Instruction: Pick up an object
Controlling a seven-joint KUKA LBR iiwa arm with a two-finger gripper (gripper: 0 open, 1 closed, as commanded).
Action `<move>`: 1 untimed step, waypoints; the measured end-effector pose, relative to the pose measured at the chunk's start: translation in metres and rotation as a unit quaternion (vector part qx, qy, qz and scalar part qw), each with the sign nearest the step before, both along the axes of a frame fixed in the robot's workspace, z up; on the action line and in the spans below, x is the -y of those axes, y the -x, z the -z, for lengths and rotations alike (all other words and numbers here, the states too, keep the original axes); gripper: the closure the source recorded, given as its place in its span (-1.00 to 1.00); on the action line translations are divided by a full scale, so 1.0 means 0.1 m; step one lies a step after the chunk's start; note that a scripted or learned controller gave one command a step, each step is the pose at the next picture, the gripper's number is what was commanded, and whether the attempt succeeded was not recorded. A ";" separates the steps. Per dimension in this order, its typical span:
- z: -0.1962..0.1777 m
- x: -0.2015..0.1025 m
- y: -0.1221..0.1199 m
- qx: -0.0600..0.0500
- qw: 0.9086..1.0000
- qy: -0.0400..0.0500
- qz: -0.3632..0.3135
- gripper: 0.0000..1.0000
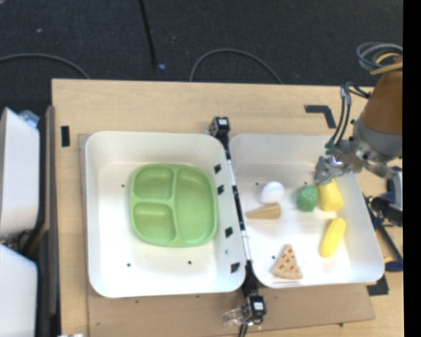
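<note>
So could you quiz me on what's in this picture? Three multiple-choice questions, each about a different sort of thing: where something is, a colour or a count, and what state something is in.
1. Where is the green divided plate?
A. left bin
B. right bin
C. on the floor

2. How many yellow objects lie in the right bin?
A. none
B. two
C. five

3. What does the plate hold?
A. the pizza slice
B. a white ball
C. nothing

Answers:
1 A, it sits in the middle of the left bin.
2 B, one yellow piece by the gripper, another below it.
3 C, its compartments are bare.
</note>
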State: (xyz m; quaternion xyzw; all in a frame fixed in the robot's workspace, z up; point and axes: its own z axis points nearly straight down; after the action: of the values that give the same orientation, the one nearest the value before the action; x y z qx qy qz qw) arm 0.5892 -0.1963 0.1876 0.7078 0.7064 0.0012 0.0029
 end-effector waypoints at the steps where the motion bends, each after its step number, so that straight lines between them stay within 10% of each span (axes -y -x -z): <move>1: -0.45 0.02 -0.01 0.001 1.000 0.000 -0.002 1.00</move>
State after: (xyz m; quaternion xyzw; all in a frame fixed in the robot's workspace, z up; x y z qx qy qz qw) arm 0.5906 -0.1981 0.2321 0.7065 0.7077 0.0014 0.0035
